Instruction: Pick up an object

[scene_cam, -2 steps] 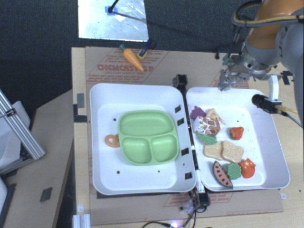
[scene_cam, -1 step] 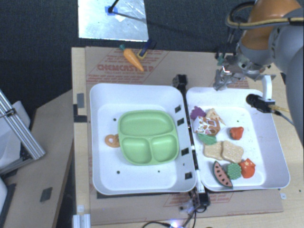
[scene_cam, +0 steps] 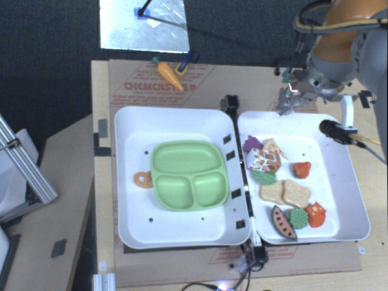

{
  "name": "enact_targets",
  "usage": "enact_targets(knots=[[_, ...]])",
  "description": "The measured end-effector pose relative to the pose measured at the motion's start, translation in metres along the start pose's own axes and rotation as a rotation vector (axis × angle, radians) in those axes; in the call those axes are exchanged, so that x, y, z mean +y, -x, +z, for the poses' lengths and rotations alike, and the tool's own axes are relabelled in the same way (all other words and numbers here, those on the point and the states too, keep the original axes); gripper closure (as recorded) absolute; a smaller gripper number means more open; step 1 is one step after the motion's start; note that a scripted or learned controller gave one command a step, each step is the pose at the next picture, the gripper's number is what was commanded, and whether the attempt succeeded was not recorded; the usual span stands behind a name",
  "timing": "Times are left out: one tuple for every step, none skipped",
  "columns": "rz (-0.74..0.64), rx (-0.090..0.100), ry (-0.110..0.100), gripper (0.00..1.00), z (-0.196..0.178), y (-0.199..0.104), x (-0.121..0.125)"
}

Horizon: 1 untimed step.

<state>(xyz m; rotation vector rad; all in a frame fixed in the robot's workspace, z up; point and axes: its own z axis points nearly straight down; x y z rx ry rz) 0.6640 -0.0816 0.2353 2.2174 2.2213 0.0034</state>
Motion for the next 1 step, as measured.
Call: enact_targets(knots=[[-0.001, -0.001, -0.001, 1.0, 0.0009, 0.0019, 0.0009]])
